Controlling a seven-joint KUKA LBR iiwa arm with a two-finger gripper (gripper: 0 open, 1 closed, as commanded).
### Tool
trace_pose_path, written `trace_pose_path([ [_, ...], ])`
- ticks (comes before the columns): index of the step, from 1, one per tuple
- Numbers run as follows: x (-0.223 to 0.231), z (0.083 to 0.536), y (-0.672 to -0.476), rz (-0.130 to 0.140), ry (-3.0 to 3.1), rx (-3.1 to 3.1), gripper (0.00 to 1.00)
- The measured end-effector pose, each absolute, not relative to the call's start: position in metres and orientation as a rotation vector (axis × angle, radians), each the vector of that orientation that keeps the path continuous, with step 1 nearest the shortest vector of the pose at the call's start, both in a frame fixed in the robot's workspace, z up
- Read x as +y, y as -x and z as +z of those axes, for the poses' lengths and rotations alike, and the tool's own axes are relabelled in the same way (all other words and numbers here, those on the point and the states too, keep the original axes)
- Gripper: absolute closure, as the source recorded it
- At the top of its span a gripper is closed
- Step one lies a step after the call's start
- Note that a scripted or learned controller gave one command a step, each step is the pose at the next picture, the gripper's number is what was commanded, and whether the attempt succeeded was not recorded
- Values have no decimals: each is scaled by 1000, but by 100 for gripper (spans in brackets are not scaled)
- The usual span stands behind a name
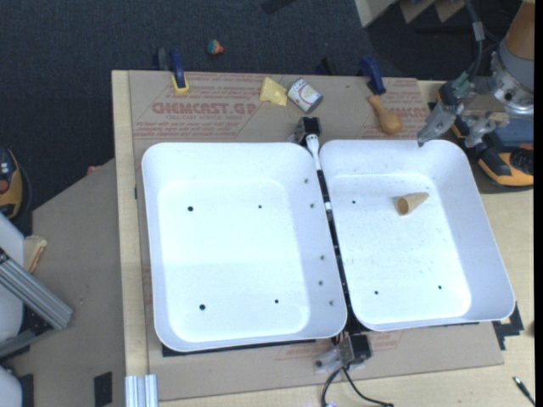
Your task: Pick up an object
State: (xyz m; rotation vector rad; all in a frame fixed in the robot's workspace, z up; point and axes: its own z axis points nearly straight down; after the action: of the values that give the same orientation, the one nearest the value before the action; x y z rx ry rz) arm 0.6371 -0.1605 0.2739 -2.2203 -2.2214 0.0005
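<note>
Camera view: 1 small tan cone-shaped object [411, 202] is seen lying on the floor of the right bin [475, 227], in its upper half, apart from every wall. Its long axis is judged to run roughly left-right, slightly tilted, with the wider end toward the left. The left bin [170, 176] is beside it, walls touching along the middle. The gripper [443, 121] is seen above the right bin's far right corner, near the rim, carried by the arm [517, 66] from the right. Nothing is seen between the fingers; their opening cannot be told at this size. The object is judged to lie down and slightly left of the gripper. On the desk [221, 100] beyond the bins, a wooden-handled tool [383, 114], yellow piece [273, 91] and small box [304, 95] are noted.
</note>
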Motion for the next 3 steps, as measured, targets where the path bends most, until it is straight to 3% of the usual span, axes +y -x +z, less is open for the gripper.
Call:
trace_pose_path([
  [1,-141,434,-641,-19,2231,-2240,0],
  [2,-142,433,-641,-2,2225,-2229,100],
  [3,-38,346,-595,7,2203,-2224,100],
])
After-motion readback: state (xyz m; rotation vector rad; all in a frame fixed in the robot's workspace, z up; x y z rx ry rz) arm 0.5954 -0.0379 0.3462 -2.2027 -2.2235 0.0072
